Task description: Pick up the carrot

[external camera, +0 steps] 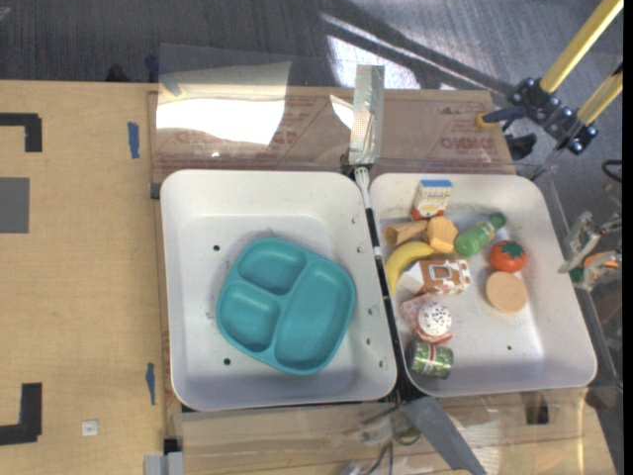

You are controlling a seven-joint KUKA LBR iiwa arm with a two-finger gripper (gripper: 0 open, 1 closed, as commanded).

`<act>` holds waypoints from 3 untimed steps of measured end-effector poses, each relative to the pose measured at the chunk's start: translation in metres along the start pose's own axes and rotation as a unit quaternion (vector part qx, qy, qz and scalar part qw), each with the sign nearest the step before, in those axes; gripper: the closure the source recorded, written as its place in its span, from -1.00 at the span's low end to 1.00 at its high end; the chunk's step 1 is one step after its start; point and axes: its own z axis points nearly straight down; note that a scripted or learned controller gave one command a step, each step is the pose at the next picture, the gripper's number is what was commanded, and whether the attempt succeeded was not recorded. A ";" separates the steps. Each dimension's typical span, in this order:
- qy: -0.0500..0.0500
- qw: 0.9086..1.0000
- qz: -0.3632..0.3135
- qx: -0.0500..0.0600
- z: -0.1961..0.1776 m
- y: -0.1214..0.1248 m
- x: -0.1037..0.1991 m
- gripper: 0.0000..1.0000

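Nearest of all, a green can [432, 360] lies at the near left corner of the right bin [554, 349], with a white speckled cupcake [434, 319] just beyond it and a small printed box [445, 276] farther on. Curving along that bin's left wall is a banana [406, 259]. What looks like the carrot [406, 233], a stubby orange-brown cone, lies just beyond the banana, touching a yellow-orange chunk [442, 235] on its right; a juice carton [431, 199] stands behind them. Right of these are a green bottle [480, 234], a tomato [508, 255] and a pale orange disc [505, 292]. A teal divided plate [287, 307] sits in the left bin [188, 206]. Past the right bin's right rim is the gripper [589, 253], well apart from the carrot; how wide it stands I cannot tell.
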 end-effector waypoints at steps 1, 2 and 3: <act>-0.005 1.000 -0.001 0.003 -0.013 0.001 -0.005 1.00; -0.009 1.000 0.000 0.005 -0.024 0.000 -0.007 1.00; -0.014 1.000 0.002 0.008 -0.036 0.000 -0.009 1.00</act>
